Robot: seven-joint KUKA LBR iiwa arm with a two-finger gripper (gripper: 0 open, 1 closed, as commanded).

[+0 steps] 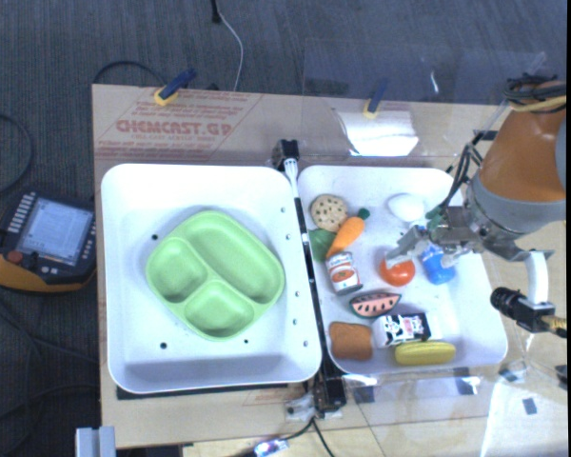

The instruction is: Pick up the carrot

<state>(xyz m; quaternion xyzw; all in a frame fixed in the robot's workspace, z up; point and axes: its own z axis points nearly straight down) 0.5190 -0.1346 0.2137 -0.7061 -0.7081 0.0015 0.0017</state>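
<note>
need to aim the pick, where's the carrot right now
The carrot lies in the right bin, near its left wall, just below the cookie and above the small can.

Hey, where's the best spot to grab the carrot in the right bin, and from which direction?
Probably the middle of the carrot, from straight above. It lies flat and slanted, green top toward the upper right, so the fingers should close across its narrow width. A cookie sits close by its upper left and a can by its lower end, leaving the midsection freest.
</note>
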